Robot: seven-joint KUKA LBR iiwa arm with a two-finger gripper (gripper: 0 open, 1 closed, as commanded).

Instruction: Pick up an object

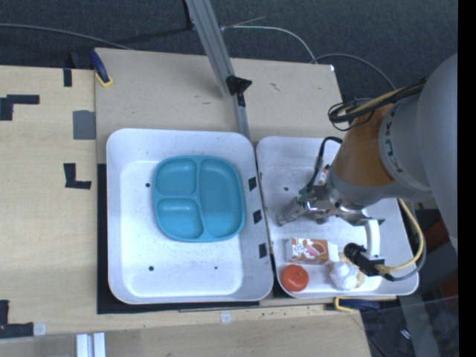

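My gripper (291,213) hangs low over the right bin (275,162), near its middle, on the grey arm with the orange band (361,158) that reaches in from the right. Just below it, a small white and orange box (307,251) lies flat on the bin floor. A red round object (294,277) sits at the bin's near edge, and a white crumpled object (342,275) lies to its right. Nothing shows in the gripper's grasp.
The left bin (126,274) holds a teal divided plate (198,198). A metal pole (212,32) slants in from the top to the wall between the bins. A yellow and black cable (387,268) hangs by the right bin's near right corner.
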